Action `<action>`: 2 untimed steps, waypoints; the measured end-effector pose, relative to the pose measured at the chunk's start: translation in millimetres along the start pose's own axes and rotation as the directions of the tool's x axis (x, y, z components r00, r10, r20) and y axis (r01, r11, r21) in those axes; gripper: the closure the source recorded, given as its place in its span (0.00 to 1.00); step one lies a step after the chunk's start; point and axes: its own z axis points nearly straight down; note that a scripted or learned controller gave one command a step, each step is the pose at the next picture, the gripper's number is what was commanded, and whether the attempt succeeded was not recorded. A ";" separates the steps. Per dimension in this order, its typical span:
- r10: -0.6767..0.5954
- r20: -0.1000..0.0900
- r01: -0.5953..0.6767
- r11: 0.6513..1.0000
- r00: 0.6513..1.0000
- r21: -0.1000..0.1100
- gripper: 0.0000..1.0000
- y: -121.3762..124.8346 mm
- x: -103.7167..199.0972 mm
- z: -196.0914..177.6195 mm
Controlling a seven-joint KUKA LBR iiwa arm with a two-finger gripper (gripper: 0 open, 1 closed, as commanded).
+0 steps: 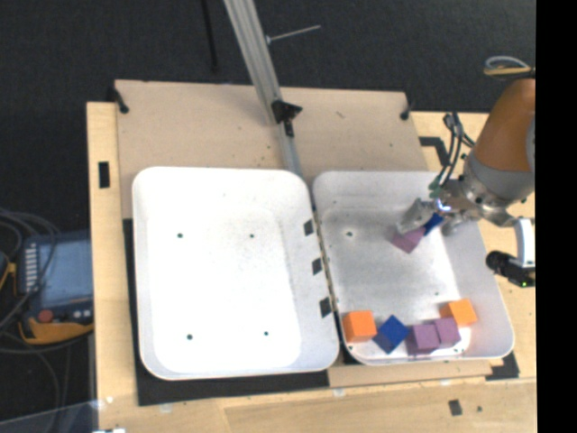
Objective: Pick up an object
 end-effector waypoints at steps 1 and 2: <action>-0.006 0.000 0.006 1.000 1.000 -0.001 0.00 2.3 8.8 52.6; -0.001 0.000 0.001 1.000 1.000 -0.008 1.00 3.7 7.4 38.2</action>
